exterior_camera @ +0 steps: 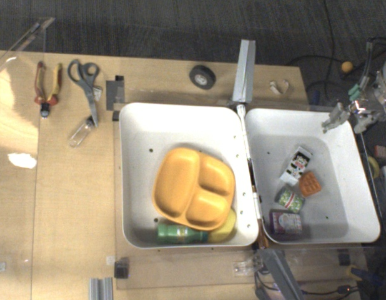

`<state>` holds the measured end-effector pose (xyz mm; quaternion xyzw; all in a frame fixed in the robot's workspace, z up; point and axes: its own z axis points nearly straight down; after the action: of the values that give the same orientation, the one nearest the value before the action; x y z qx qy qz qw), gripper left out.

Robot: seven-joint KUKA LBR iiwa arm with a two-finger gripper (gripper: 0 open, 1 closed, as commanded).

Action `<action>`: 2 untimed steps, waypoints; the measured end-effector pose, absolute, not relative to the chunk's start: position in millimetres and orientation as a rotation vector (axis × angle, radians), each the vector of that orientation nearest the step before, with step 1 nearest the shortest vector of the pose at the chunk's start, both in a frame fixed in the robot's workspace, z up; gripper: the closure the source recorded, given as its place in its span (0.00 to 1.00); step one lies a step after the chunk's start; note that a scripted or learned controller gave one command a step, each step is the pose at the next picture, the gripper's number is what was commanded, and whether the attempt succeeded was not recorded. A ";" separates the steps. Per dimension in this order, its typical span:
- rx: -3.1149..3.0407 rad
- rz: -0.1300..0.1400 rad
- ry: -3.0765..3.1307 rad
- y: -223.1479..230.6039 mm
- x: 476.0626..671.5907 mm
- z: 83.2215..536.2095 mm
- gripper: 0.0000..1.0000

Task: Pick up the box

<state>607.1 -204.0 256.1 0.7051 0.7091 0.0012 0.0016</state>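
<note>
Wooden bench, two white bins; right bin (361, 186) holds a small box (297, 165), judged light and rigid; grip its long sides. Gripper (343, 114) finger state indeterminable.

- Right bin (268, 136): upper and left floor is open; box (297, 165), orange piece (310, 184), green pack (289, 199) and purple pack (285, 222) cluster lower centre.
- Left bin (137, 167): yellow tray (194, 187) covers the middle, a bottle (182, 233) beside its lower edge.

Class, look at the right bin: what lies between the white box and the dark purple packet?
In the camera view, a small green packet lies between the white box and the dark purple packet; an orange item sits just right.
</note>
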 end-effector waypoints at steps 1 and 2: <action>2.270 0.003 2.168 -175.2 563.5 155.3 0.00; 2.219 0.004 2.220 -103.9 496.4 116.8 0.00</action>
<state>496.4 -103.9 116.8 0.7069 0.7073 0.0013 0.0012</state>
